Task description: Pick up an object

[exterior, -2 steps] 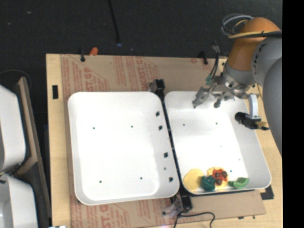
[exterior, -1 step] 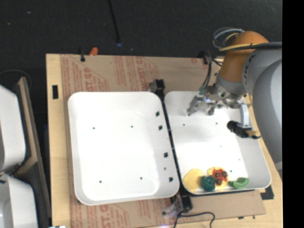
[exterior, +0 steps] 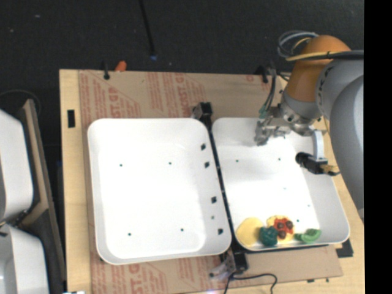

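My claw (exterior: 264,135) hung over the right bin's (exterior: 257,182) far corner, honestly couldn't tell its state; toys (exterior: 278,230) sat well apart.

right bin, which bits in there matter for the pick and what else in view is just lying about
For the job:
- gripper, over the far end of the right bin
- yellow piece, teal piece, red and yellow piece, green piece, clustered at the bin's near edge

Lying about:
- left bin
- black clips between the bins
- cardboard sheet under both
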Motion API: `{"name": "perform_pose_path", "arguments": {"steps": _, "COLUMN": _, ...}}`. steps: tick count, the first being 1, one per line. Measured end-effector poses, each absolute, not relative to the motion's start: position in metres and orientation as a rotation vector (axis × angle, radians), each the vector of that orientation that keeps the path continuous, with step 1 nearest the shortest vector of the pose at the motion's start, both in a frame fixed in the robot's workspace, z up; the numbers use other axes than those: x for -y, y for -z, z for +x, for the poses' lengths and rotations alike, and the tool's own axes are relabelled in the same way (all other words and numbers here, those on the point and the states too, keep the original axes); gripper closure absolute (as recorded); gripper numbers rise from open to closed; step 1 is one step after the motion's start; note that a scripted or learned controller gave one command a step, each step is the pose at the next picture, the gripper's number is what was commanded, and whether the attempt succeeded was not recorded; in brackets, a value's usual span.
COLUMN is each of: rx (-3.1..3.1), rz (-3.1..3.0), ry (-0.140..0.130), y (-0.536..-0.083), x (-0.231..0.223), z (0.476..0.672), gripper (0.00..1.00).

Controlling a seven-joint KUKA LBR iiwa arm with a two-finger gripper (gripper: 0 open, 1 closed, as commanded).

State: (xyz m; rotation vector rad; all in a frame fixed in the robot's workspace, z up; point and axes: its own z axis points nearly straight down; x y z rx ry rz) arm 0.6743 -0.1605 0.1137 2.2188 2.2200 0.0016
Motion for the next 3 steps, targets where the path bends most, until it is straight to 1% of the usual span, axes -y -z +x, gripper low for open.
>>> {"name": "perform_pose_path", "arguments": {"steps": 1, "rx": -2.219, "rz": 2.218, "ry": -0.004, "y": -0.159, "x": 0.163, "z": 0.682, "gripper": 1.00}}
{"name": "perform_pose_path", "arguments": {"steps": 2, "rx": -2.219, "rz": 2.218, "ry": -0.004, "y": -0.206, "x": 0.159, "z": 0.677, "gripper": 1.00}}
{"name": "perform_pose_path", "arguments": {"steps": 3, "rx": -2.220, "rz": 2.220, "ry": -0.002, "y": -0.226, "x": 0.159, "z": 0.677, "gripper": 1.00}}
